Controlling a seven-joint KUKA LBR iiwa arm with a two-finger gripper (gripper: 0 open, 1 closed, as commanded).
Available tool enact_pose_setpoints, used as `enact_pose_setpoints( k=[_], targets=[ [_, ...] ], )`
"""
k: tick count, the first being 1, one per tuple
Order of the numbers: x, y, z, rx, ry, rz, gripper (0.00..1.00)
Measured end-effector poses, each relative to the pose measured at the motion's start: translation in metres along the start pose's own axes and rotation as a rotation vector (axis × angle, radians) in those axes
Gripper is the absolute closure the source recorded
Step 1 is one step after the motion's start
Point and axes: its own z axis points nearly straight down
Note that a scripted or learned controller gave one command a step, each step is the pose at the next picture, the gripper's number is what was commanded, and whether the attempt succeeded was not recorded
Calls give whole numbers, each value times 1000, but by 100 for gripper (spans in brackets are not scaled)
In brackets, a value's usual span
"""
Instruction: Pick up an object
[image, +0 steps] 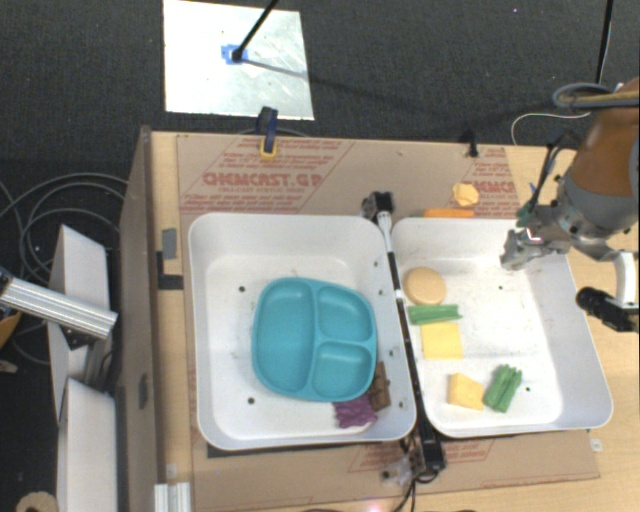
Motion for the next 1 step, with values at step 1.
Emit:
enact_pose_setpoints(
  k=[1],
  targets=[
    [-17,42,4,0,0,-1,100]
  ],
)
